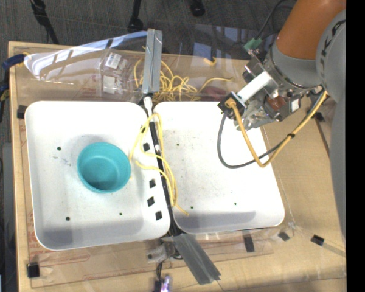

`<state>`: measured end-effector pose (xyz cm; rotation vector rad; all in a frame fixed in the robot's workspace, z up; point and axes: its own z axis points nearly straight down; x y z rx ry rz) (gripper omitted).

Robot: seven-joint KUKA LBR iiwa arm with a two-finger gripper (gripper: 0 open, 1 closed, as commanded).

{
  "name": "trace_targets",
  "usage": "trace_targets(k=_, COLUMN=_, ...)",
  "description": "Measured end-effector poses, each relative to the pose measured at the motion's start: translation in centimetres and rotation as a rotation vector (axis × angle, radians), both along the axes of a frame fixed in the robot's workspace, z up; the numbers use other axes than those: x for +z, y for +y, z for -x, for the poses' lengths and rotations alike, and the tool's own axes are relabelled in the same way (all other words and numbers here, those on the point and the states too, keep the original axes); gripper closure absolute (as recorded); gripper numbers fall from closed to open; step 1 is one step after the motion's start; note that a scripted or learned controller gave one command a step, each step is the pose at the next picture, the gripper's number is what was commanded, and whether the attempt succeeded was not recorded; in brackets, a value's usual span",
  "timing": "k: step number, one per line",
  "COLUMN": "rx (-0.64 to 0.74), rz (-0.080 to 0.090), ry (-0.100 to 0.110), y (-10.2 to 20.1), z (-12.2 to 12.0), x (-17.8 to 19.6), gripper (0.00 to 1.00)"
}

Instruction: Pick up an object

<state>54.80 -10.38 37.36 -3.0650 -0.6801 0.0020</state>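
A teal bowl (103,167) sits upright in the left white bin (45,227), a little left of that bin's middle. My gripper (256,112) hangs over the far right corner of the right white bin (210,193), well away from the bowl. It is seen from above, and wrist hardware and cables hide its tips. Nothing shows beneath it.
Yellow cords (153,154) trail along the divider between the bins. A black and yellow cable loop (240,157) hangs from the wrist over the right bin. Clear plastic sheeting (103,66) lies behind the left bin. A grey bracket (194,260) sticks out at the front.
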Motion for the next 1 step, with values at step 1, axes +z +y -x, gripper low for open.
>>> trace_targets(k=1, rx=-0.087, rz=0.0, ry=0.004, y=7.96, z=0.27, x=-5.91, gripper=1.0)
